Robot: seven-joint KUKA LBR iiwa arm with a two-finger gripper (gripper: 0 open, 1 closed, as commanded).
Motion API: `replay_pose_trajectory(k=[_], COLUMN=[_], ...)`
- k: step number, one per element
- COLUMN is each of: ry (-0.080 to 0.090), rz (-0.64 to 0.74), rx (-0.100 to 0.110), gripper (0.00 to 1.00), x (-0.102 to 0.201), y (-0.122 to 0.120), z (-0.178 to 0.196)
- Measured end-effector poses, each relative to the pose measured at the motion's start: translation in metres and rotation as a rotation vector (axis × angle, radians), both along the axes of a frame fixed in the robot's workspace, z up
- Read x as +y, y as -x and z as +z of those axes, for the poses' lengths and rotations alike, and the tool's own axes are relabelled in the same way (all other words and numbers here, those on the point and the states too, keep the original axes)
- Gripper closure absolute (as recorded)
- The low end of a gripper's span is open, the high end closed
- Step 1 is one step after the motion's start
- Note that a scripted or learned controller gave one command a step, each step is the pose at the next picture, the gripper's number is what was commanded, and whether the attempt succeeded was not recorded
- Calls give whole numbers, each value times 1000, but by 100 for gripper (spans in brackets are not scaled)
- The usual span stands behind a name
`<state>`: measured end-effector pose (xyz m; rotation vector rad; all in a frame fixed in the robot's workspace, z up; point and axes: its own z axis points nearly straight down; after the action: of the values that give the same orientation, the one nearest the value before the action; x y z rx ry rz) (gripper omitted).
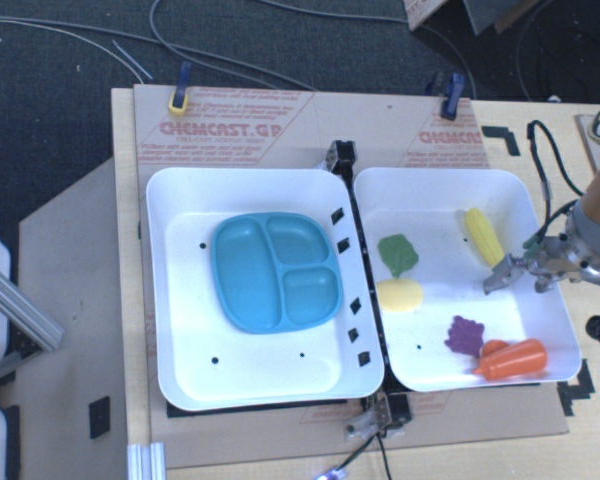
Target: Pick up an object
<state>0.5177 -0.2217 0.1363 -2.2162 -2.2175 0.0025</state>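
Gripper (pixel 507 273) low over right bin (pixel 435 183), fingers spread open, nothing between them. Yellow corn (pixel 483 236) just up-left of fingertips. Carrot (pixel 513 359), purple piece (pixel 465 336) below. Lemon (pixel 399 294), green piece (pixel 398 254) further left. Blue plate (pixel 276 270) in left bin (pixel 170 268).

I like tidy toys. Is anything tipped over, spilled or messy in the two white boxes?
Nothing looks spilled or broken. The blue tray lies flat, a bit crooked, in the left bin. The toy foods lie loosely in the right bin, with the carrot touching the purple piece.
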Motion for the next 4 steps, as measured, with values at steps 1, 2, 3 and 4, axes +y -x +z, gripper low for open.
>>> replay_pose_trajectory(k=[1,2,3,4], ry=[-7,-1,5,6], rz=[3,2,0,2], rx=[-1,-5,-10,-13], gripper=[0,100,100,100], x=[4,2,5,9], y=[-1,-1,1,-9], z=[-52,-39,6,56])
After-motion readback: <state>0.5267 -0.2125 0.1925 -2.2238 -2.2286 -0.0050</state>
